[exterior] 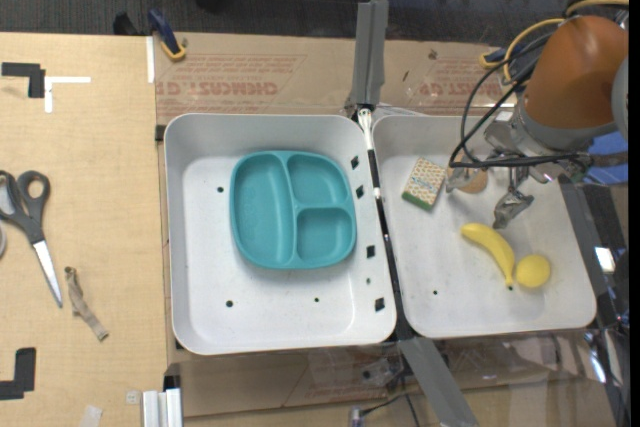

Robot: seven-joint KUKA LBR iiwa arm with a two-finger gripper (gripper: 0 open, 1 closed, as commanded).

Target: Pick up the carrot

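My gripper (512,208) hangs over the right bin (440,310) — grip state unclear — beside a curved, smooth banana (490,247).

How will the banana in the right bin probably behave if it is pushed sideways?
The banana is curved and lies flat, so it would likely pivot or slide on the smooth bin floor rather than roll. Its lower end is close to the lemon, which looks round and may roll if bumped.
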